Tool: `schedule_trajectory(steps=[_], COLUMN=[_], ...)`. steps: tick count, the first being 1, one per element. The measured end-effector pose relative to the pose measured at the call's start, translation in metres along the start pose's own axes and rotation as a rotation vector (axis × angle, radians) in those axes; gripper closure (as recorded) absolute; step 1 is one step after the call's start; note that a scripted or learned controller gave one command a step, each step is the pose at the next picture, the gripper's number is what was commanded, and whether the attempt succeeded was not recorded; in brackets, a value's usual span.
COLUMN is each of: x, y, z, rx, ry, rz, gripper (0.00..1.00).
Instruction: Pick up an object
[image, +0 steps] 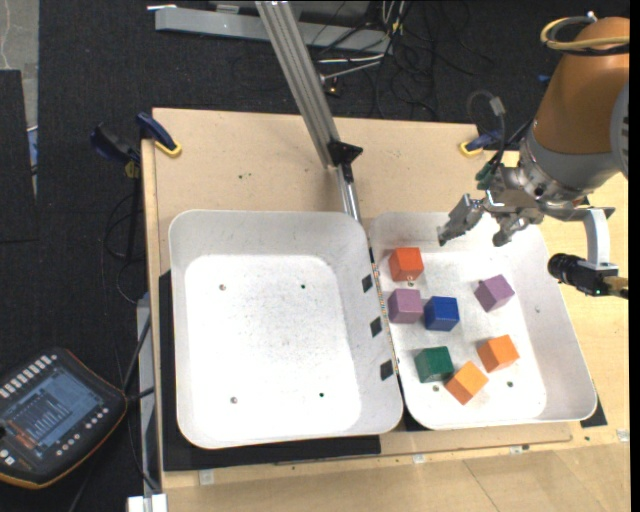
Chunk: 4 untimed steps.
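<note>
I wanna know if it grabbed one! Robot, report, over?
Gripper open, above right bin's far edge, holding nothing. Seven cubes loose in the bin; nearest the purple cube. Nothing in the way.

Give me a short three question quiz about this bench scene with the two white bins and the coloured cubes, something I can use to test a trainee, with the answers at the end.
1. True or false: every cube lies in the right bin.
2. Which cube touches the blue cube on its left side? A) green B) purple C) orange
3. Fill in: the gripper hangs above the ____ end of the right bin, with nothing between its fingers.

Key
1. True. All seven cubes are there; the left bin shows bare white floor.
2. B. The purple cube sits against it, just below the orange cube.
3. Far. It is spread open over the bin's upper part, above the other purple cube.
</note>
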<state>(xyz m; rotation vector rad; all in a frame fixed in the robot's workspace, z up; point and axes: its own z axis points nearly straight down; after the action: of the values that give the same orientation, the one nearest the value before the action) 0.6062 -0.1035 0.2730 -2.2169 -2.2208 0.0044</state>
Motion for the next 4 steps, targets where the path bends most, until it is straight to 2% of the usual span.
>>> schedule_trajectory(steps=[1, 2, 4], x=[0.0, 0.008, -0.004], y=[0.001, -0.002, 0.005], z=[-0.003, 0.045, 0.143], rx=[-0.005, 0.0, -0.004], ry=[-0.001, -0.001, 0.0], rz=[0.001, 0.002, 0.004], gripper=[0.0, 0.0, 0.0])
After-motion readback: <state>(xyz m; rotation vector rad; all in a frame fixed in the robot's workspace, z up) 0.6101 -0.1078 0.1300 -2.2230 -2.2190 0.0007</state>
